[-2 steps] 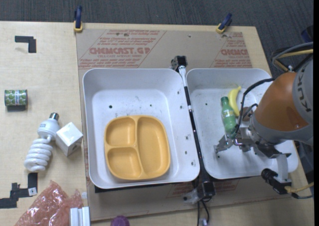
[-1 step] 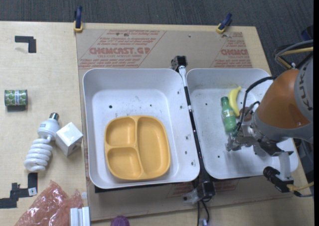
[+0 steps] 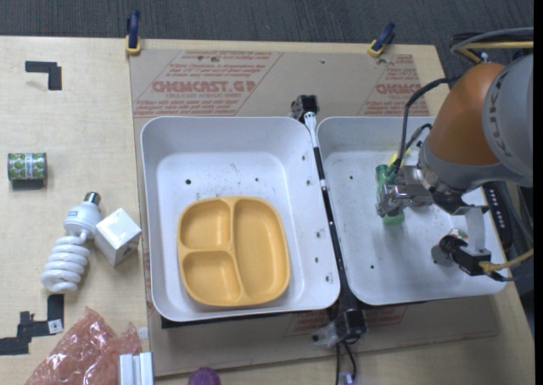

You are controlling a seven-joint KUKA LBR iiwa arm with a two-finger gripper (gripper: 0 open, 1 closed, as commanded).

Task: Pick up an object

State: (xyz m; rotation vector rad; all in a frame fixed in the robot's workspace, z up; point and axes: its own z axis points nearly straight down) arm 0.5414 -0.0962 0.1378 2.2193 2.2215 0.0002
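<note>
**Desk:** Read me the bench, item by item.

**Me:** From my screen: 2 white bins side by side. Left bin (image 3: 161, 150): 1 yellow divided plate (image 3: 233, 250) with 3 compartments, lying flat toward the near side. Right bin (image 3: 373, 277): 1 green object (image 3: 389, 195), small and partly clear, near the bin's middle, upright as far as I can judge.

**Desk:** Arm?

**Me:** 1 arm (image 3: 488, 125), grey with the orange band, reaching in from the right over the right bin. The gripper (image 3: 394, 195) is down at the green object, metal parts touching or overlapping it. I cannot tell how wide the fingers stand or whether the object sits between them; the wrist hides that.

**Desk:** Anything outside the bins?

**Me:** On the bench to the left: 1 small green can (image 3: 26, 167) on its side, 1 white spiral light bulb (image 3: 69, 248), 1 white cube (image 3: 118, 236) just beside the bulb, 1 pink mesh bag (image 3: 81, 349) at the near edge. 2 blue-and-yellow clamps (image 3: 132, 33) on the far edge of the brown board (image 3: 212, 82) under the bins.
</note>
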